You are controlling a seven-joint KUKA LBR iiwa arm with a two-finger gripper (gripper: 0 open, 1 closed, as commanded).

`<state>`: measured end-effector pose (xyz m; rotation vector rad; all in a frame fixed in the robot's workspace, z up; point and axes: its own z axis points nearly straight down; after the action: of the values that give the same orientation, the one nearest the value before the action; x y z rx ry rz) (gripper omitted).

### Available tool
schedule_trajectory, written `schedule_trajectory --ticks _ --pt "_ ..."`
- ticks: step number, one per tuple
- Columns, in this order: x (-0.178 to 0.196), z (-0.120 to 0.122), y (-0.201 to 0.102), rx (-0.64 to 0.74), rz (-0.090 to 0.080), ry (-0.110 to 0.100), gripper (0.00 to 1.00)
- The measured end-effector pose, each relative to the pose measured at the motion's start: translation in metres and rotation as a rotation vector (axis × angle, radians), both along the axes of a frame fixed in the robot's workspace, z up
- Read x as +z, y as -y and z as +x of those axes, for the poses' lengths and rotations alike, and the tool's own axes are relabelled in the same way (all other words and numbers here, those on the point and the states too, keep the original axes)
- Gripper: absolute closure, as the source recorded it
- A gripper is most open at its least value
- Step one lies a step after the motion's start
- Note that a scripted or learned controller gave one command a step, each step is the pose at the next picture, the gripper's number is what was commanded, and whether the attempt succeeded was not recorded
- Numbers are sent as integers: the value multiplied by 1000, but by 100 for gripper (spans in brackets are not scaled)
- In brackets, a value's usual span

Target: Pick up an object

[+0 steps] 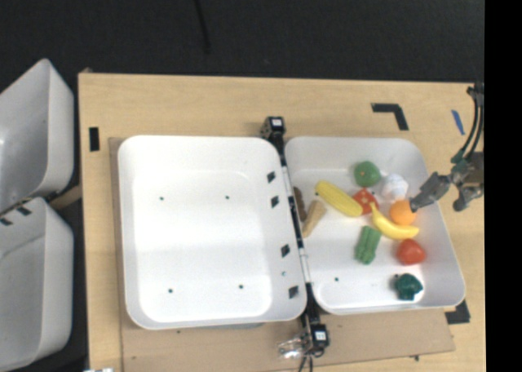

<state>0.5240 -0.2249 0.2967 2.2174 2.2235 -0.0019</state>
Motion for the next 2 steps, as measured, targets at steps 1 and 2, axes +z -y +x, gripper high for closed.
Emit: schedule_trajectory --ticks 1,2 --pt "-119 94 -3 4 1 -2 0" --pt "-111 92 -1 1 0 1 0"
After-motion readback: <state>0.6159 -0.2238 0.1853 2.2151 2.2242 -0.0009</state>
